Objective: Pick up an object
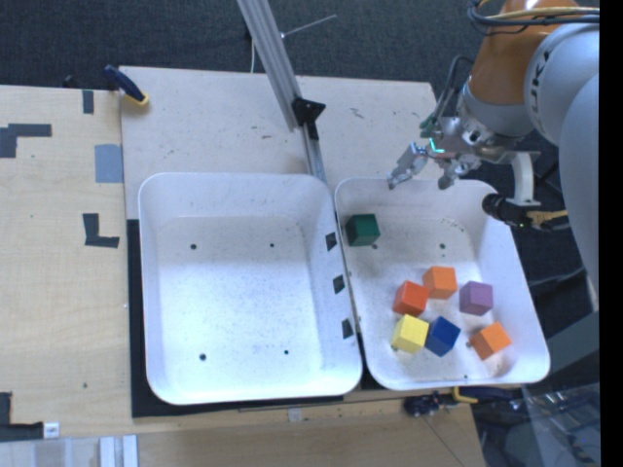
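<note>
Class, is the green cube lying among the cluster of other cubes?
No: the green cube sits alone near the right bin's upper left corner.

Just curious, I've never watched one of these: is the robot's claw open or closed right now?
Open: the gripper hangs above the right bin's far edge, fingers spread, nothing between them.

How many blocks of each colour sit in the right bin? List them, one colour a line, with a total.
Green block: 1
Red block: 1
Orange blocks: 2
Purple block: 1
Yellow block: 1
Blue block: 1
Total: 7
</note>
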Motion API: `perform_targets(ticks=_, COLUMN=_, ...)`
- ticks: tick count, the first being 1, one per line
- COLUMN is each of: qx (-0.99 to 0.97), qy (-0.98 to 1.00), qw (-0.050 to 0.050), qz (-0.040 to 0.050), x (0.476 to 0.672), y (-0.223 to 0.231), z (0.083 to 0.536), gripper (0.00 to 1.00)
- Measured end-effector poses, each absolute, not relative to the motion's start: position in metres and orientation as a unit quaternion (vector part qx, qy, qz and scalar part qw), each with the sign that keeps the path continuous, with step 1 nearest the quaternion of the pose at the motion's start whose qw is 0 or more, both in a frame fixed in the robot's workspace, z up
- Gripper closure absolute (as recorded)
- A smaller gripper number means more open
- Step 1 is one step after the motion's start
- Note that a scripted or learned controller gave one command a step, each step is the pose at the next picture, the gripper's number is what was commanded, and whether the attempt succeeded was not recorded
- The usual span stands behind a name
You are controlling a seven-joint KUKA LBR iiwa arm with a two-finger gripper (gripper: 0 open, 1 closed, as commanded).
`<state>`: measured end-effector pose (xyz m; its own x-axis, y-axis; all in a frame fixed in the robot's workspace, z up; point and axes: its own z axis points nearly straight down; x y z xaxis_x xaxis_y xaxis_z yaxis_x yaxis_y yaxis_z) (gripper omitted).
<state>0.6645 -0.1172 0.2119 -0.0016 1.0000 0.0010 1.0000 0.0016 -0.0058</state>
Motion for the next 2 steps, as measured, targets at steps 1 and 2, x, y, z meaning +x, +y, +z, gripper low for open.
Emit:
perform_targets(ticks=1, qx=-0.706, qy=-0.708, qw=0.0, qz=0.0009, x=0.665, y=-0.118, z=0.215, gripper=0.0)
perform_targets(ticks=2, qx=-0.706, qy=-0.708, qw=0.0, qz=0.0007, x=0.667, y=-0.112, z=0.155, gripper=0.0)
